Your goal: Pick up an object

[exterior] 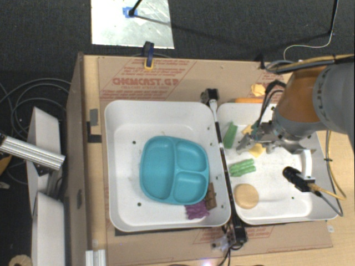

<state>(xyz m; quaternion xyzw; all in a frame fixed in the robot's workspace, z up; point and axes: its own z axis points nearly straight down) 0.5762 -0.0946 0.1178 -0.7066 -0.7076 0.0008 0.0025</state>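
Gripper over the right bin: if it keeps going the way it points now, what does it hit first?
Likely the yellow object just beneath the gripper, beside the green pieces; depth is hard to judge here.

a grey arm [335, 96] with an orange band [297, 98] and black cables above its metallic tool [250, 142].

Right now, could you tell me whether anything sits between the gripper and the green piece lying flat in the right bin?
Nothing visible blocks it. The gripper hangs over the right bin, above a small yellow piece. The green piece lies just below in the view, with bare bin floor between them. The tan round piece sits beyond it.
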